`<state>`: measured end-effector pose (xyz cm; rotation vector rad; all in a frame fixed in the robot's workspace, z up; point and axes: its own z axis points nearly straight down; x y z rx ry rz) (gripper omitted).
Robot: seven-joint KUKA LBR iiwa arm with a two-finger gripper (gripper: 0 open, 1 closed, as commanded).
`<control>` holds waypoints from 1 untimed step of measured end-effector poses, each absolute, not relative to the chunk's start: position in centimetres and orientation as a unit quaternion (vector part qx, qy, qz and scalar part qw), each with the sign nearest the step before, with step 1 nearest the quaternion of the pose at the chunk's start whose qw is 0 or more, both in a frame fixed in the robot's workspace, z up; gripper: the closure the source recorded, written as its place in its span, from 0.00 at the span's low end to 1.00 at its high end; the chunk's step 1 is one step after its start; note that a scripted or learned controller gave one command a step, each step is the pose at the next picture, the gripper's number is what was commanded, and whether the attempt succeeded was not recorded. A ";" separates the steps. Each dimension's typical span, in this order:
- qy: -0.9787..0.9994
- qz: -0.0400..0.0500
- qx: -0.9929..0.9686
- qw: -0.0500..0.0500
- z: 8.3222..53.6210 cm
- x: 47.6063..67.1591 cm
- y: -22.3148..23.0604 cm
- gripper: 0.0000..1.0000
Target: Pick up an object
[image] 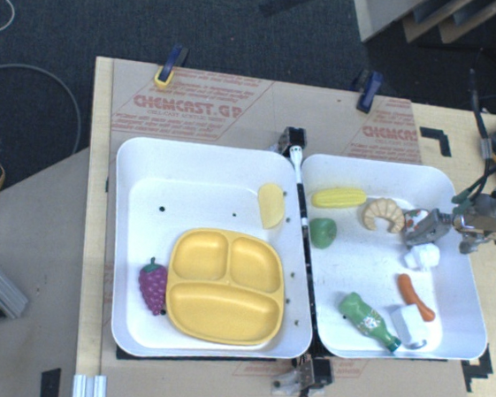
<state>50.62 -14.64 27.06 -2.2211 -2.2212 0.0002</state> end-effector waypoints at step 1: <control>-0.707 -0.005 -0.708 -0.010 43.7 47.9 -17.0 0.00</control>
